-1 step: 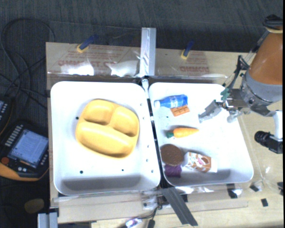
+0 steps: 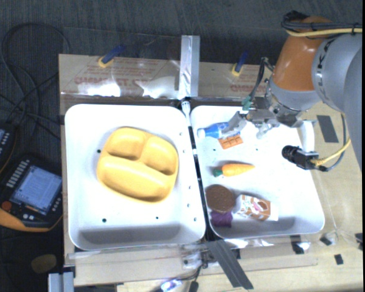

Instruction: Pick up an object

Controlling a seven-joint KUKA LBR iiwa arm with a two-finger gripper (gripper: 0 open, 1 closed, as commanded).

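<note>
Over the right bin [image 2: 304,221], the pincer [image 2: 250,121] hangs above a blue-and-orange packet [image 2: 222,134]; open or closed, can't tell. Nothing lifted yet; the carrot [image 2: 234,170] waits nearby.

My bench [image 2: 328,221] is carrying two shallow white bins side by side, the left bin [image 2: 79,163] and the right bin [image 2: 292,187], touching along their inner rims. A crumpled clear plastic sheet [image 2: 128,78] is lying behind them, pinned by two blue-and-yellow clamps [image 2: 111,55].

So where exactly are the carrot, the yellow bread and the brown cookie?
carrot [image 2: 236,169]: camera view, middle of its orange body.
yellow bread [image 2: 137,163]: camera view, centre of its top.
brown cookie [image 2: 219,198]: camera view, middle of its round face.
</note>
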